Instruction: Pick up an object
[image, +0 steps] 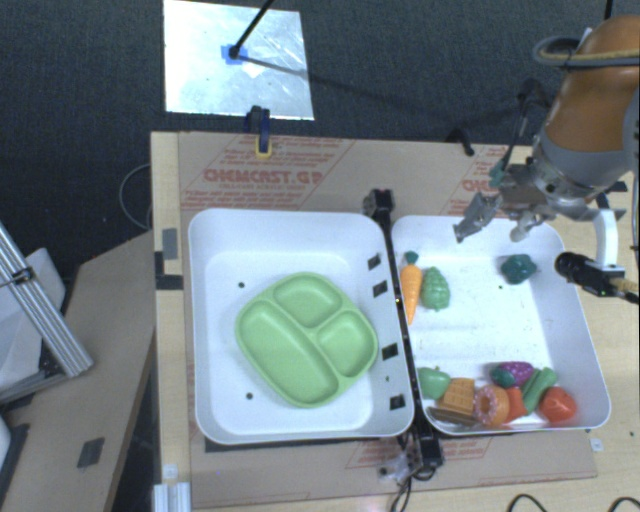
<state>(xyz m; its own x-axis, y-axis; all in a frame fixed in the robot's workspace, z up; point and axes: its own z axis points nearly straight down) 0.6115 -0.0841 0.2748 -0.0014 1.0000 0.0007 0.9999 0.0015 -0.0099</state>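
Looking past the right bin (575, 330), we see a brown bench (300, 165) and dark floor (80, 90). Above the bin's far edge, our gripper (495, 225) hangs spread open, holding nothing.

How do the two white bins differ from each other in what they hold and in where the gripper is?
The left bin holds one thing, a green divided plate; the right bin holds many small toy foods, such as a carrot and a dark teal piece. The gripper, fingers apart, hangs over the right bin's far edge, away from the left bin. Both bins are white, shallow and similar in size.
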